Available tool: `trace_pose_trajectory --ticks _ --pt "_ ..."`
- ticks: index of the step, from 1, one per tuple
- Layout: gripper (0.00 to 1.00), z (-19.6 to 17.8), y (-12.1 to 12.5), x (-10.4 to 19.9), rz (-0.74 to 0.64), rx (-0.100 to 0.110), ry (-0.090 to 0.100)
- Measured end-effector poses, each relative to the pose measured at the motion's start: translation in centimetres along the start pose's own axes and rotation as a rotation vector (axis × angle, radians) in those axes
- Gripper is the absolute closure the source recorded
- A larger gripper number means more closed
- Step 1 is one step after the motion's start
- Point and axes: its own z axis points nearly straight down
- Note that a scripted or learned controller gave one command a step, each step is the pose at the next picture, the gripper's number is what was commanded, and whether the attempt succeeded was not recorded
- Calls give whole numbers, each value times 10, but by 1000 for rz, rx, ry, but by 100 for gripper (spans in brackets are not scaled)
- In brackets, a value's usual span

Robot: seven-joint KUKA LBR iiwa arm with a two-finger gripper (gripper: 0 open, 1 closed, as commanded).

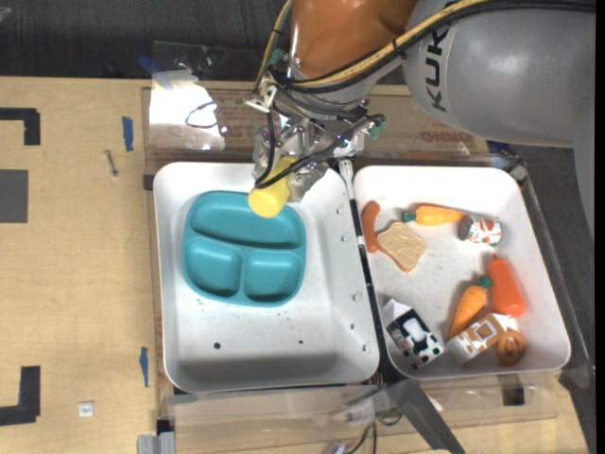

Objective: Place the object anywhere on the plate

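Near the top centre of the frame, the gripper (286,170) pinches a yellow block (267,199) that hangs just below its fingers, long axis slanting down-left, directly over the upper right edge of the teal plate (244,247).

The grey arm (510,55) bears the letters "KU".
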Motion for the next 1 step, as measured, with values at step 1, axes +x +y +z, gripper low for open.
trace_pose_trajectory --ticks 1 --pt "0 2 -3 3 6 0 4"
